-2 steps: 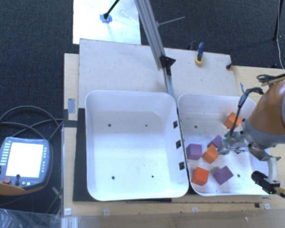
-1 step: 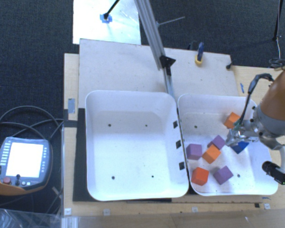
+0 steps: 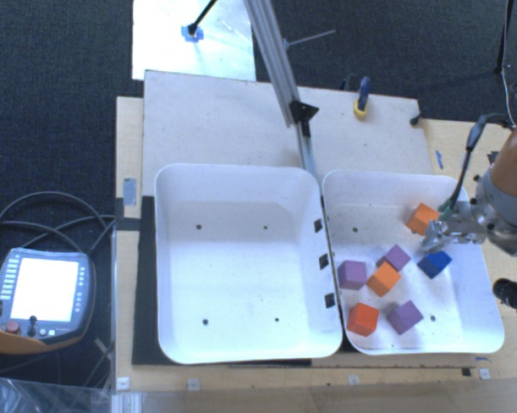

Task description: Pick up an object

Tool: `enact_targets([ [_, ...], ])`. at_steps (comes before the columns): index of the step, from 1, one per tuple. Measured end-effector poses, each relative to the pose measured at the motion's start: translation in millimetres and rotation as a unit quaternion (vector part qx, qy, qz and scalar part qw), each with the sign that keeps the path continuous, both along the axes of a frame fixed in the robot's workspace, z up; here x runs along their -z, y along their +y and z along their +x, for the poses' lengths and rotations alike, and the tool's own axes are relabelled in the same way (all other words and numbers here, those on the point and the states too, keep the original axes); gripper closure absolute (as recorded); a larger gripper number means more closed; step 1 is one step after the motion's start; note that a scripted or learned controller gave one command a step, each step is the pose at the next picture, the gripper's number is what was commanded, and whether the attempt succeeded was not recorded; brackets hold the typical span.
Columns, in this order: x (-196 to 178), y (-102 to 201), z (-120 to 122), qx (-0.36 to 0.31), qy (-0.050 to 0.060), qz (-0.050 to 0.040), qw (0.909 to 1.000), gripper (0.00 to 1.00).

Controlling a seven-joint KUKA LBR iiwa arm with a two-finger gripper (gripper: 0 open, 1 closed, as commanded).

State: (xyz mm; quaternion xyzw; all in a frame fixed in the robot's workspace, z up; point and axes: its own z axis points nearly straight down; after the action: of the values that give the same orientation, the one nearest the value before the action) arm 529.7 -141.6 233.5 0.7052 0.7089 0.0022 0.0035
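Blocks, orange, purple and blue (image 3: 434,263), lie in the right bin (image 3: 483,332); the hand (image 3: 437,236) hovers above the blue one, grip state unclear.

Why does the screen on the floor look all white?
In the camera view the handheld screen is washed out by glare, so nothing on it reads; the white bins look bright too, while the blocks, like the blue one, stay sharp enough to tell colours.

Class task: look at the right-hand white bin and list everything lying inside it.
Inside the right bin: three purple blocks, three orange blocks and one blue block. The gripper covers part of the floor there, so anything beneath it is hidden.
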Motion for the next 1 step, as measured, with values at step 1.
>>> enact_targets([
  [1,-40.0,-0.3,1.8,0.0,0.001,0.0,1.0,1.0],
])
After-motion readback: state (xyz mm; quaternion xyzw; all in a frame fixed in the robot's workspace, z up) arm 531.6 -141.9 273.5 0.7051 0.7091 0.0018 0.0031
